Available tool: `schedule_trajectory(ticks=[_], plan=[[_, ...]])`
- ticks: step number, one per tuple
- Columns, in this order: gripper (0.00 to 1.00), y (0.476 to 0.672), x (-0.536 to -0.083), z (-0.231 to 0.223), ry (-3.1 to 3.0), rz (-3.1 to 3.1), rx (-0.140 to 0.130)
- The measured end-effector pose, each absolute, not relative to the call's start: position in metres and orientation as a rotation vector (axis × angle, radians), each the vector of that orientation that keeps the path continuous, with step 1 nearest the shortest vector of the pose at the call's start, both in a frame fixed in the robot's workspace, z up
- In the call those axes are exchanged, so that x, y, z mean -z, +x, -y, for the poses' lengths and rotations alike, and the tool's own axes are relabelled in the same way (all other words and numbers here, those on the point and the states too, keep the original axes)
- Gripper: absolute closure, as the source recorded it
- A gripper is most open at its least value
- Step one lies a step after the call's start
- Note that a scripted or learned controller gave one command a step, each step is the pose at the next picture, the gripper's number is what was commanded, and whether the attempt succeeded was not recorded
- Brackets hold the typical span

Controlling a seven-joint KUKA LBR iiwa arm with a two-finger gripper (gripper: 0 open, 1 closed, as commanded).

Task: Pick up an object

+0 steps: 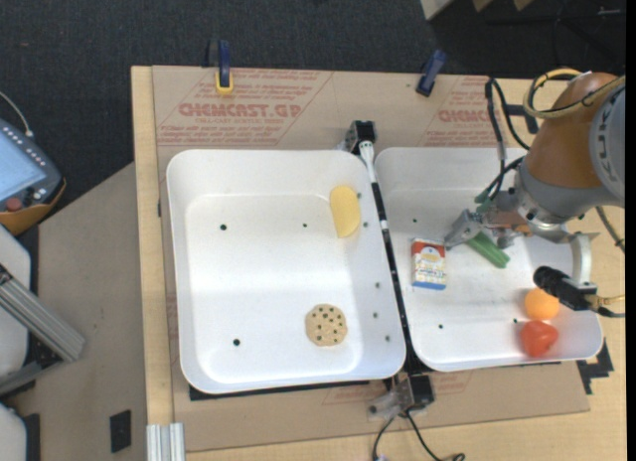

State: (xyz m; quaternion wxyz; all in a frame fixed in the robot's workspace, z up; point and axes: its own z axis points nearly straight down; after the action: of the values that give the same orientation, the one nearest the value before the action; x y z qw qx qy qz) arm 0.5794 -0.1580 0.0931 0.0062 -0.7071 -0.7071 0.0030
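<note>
A green object lies in the right bin, touching the gripper; whether it is grasped I cannot tell. A small carton lies just beside, with an orange and tomato nearby.

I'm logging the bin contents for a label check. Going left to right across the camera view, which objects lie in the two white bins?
Round chocolate-chip cookie → pale yellow oblong piece → small red, white and blue carton → green stick-shaped item → red tomato-like ball.
</note>
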Motion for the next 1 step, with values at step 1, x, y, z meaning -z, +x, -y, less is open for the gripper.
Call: schedule_trajectory(ticks=[1], plan=[[1.0,0.5838,-0.1111,0.1604,-2.225,2.222,0.001]])
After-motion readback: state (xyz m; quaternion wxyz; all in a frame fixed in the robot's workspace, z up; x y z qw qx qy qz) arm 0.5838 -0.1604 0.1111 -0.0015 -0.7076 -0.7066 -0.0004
